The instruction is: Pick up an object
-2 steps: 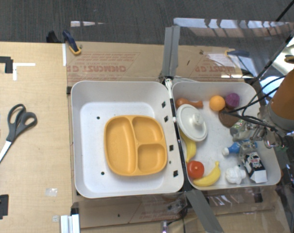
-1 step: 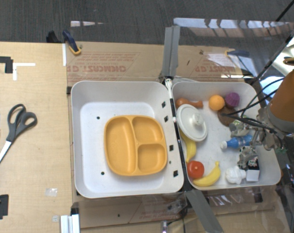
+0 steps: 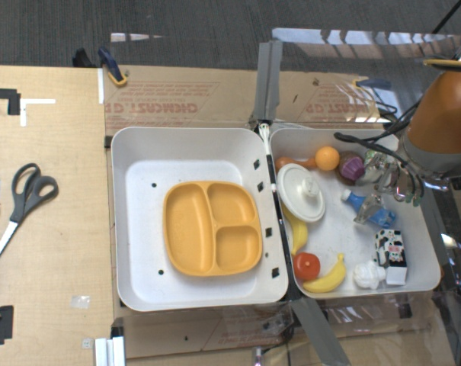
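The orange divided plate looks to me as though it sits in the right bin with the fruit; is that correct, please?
Not quite. The camera view shows the orange divided plate lying in the left bin, by itself. The fruit, such as the banana and the orange, is in the right bin.

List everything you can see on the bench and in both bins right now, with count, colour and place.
divided plate: 1, yellow-orange, in the left bin
lid: 1, white, right bin, left side
orange: 1, orange, right bin, top
purple item: 1, purple, beside the orange
blue item: 1, blue, right bin, middle
bananas: 2, yellow, right bin, lower left
tomato: 1, red, between the bananas
carton: 1, black and white, lower right
white lump: 1, white, beside the carton
scissors: 1, black-handled, bench far left
gripper: 1, metal, over the right bin, above the blue item
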Available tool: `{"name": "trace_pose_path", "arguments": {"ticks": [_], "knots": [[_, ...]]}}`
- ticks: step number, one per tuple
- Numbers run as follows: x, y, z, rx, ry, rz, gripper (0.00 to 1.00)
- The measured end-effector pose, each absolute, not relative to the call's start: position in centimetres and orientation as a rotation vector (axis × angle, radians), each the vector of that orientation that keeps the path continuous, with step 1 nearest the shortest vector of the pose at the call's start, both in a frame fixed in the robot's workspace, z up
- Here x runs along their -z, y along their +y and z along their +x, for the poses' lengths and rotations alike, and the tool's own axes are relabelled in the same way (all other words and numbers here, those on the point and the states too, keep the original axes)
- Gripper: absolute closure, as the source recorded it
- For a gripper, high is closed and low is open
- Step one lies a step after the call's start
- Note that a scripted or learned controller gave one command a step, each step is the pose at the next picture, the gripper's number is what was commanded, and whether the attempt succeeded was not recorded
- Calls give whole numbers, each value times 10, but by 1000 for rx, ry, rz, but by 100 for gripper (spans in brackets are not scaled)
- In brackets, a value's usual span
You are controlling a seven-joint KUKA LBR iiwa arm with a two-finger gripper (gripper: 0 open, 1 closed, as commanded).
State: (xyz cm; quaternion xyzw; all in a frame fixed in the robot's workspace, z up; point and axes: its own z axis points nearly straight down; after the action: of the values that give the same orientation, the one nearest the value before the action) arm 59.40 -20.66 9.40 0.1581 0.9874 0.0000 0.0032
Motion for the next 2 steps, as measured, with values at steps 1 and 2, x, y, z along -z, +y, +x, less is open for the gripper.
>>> {"name": "trace_pose_path", "arguments": {"ticks": [1,2], "knots": [[-92,-189,510,-1,3066,678,0],[-93,-221,534,0,3054,716,0]]}}
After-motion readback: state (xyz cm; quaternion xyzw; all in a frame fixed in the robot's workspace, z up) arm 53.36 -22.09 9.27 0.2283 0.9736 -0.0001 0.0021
